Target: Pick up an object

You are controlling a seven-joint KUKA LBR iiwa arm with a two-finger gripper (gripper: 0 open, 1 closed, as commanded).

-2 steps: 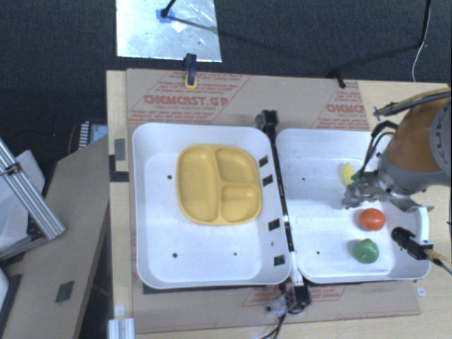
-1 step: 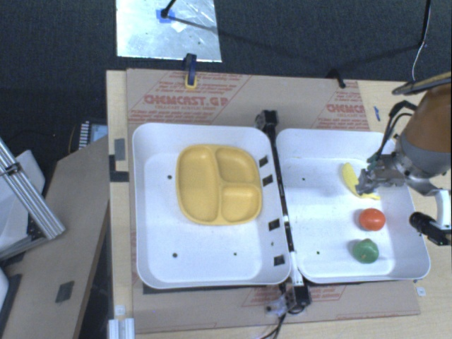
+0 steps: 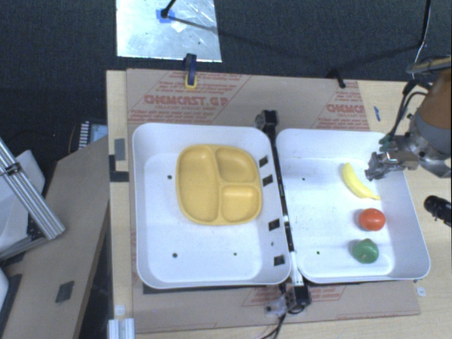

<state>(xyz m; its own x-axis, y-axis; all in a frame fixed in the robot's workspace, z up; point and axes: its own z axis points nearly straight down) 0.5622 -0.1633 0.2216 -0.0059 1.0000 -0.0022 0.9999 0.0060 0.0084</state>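
Banana [image 3: 359, 182], yellow, lies in the right bin [image 3: 318, 270], upper right part of it, slanted with one end toward the frame's top-left and the other toward lower right. Likely the pick target, judging by how close the gripper [image 3: 378, 167] sits: just beside its upper right, at the bin's right rim. Jaws point left-down toward the banana; cannot tell whether they are wide or narrow, too small and dark against the rim. Nothing seen between them, so no hold.

Below the banana, same bin: a red-orange round fruit, tomato [image 3: 372, 219], near but apart. Below that, a green round object [image 3: 365, 250], probably a pepper or lime, near the bin's lower right corner. All three are lined along the right side, within easy reach of the arm coming in from the frame's right.

Left bin [image 3: 152, 260] holds a yellow divided plate [image 3: 218, 184], three compartments, lying flat in the middle, nothing on it. Well apart from the gripper; flat and wide, a poor pick for two fingers.

Both bins sit side by side on the tabletop [image 3: 296, 94], clipped together along the centre seam.

Task stage, as a judgement: approach, grasp not yet made
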